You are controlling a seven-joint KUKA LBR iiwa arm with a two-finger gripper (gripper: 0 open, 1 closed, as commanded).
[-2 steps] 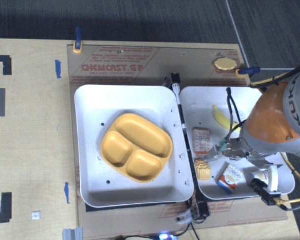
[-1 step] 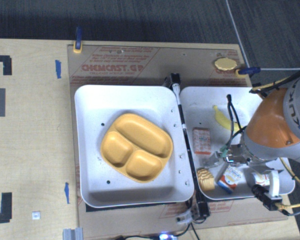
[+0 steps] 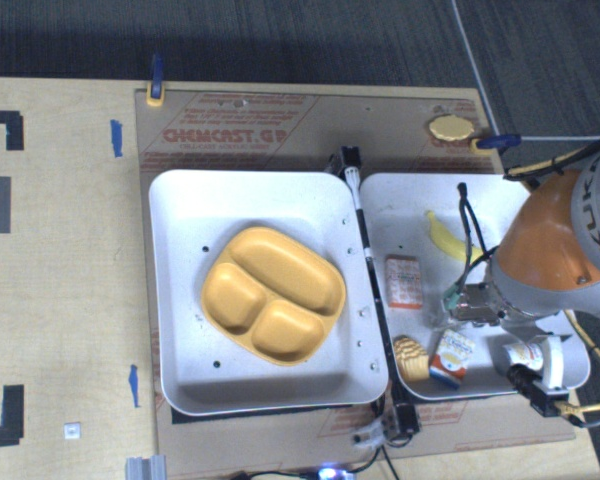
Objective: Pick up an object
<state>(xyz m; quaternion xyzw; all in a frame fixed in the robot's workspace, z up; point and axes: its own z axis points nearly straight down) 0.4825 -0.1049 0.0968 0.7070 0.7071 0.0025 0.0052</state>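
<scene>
Hovering low in the right bin (image 3: 410,190), the gripper (image 3: 470,308) is seen near a small carton (image 3: 452,354) — finger state cannot be told; open floor is left toward the far rim.

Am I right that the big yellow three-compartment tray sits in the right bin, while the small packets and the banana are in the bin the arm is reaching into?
Not quite: the camera view shows the yellow tray in the left bin, not the right. The rest holds: the small packets and the banana lie in the right bin, where the arm reaches in.
</scene>
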